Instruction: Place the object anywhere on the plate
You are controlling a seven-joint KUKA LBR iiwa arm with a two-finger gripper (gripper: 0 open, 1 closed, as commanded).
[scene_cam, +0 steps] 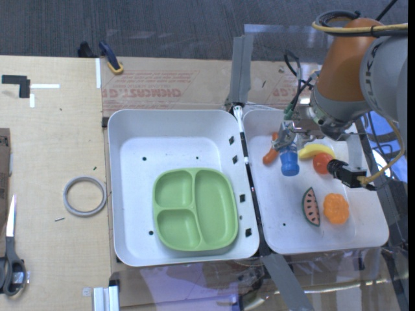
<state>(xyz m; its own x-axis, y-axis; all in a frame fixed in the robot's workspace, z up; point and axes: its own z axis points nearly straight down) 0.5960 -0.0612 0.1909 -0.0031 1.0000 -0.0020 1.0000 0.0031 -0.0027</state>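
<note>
Overhead, slanted down across a wooden bench (52, 148) bearing two shallow white bins side by side. Left bin (130, 141): a light green plate (194, 209) with three compartments, sitting toward the near middle, nothing on it. Right bin (363, 232): a cluster of small toy foods. Near the far side, a blue cylinder-like piece (289, 162) upright, with an orange carrot-shaped piece (270, 155) just to its left, touching or nearly so. Just right of the blue piece, a yellow banana (316, 150), and close below that a red round item (321, 164). Nearer the front, a watermelon slice (310, 207) standing on edge, and beside it on the right an orange fruit (336, 208), close to it but apparently apart. Reaching in from the right, the grey arm (389, 76) with its orange band (347, 57), wrist bent down over the far part of the right bin. Gripper (285, 138) low over the blue piece and the carrot, fingertips just above or against them; whether anything sits between the fingers, and how wide they stand, cannot be told from this angle. Off to the left on the bench, well apart from the bins: a grey ring (85, 195), scissors (11, 264) at the near left edge, and a blue-and-yellow clamp (111, 58) at the far edge.
</note>
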